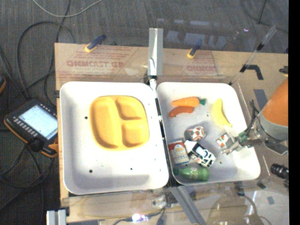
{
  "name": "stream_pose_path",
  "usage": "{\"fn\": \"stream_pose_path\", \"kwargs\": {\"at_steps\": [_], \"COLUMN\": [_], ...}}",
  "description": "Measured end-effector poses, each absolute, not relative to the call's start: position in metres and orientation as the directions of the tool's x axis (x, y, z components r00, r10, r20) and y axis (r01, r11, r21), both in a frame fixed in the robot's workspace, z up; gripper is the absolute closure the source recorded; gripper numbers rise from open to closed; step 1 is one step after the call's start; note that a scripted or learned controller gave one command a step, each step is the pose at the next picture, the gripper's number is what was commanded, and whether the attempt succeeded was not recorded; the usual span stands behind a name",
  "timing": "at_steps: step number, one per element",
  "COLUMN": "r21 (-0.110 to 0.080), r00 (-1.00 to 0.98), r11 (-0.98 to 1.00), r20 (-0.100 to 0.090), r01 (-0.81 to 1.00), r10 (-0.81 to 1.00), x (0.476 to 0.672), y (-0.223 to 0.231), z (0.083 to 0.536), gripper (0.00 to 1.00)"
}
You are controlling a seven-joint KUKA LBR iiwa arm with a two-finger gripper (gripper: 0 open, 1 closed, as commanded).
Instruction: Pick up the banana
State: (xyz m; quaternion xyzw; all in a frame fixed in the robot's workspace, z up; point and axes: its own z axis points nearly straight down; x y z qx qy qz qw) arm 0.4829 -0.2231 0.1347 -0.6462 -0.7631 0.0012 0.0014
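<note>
The yellow banana (220, 112) lies in the right bin (243, 170), near its far right corner, running roughly front to back. My gripper (228, 143) reaches in from the right and hangs low over the bin floor. It is a short way in front of the banana's near end and apart from it. The grey arm with its orange band (281, 104) stands over the bin's right rim.
An orange carrot (186, 101) and an orange piece (180, 110) lie left of the banana. Small cans and a black-and-white pack (202, 154) cluster at mid bin, with a green bottle (193, 173) at the front. The left bin (75, 172) holds a yellow divided tray (120, 121).
</note>
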Motion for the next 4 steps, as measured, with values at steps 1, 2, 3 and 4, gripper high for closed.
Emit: {"fn": "stream_pose_path", "kwargs": {"at_steps": [1, 2, 3, 4], "r21": [-0.001, 0.0, -0.001, -0.001], "r00": [-0.361, -0.362, -0.489, -0.49], "r11": [0.361, 0.362, 0.489, 0.49], "r20": [0.0, 0.001, 0.002, 0.002], "r01": [0.933, 0.932, 0.872, 0.872], "r10": [0.933, 0.932, 0.872, 0.872], "x": [0.511, 0.511, 0.493, 0.493], "y": [-0.224, -0.223, -0.202, -0.202], "z": [0.165, 0.165, 0.156, 0.156], "gripper": [1.0, 0.0, 0.0, 0.0]}}
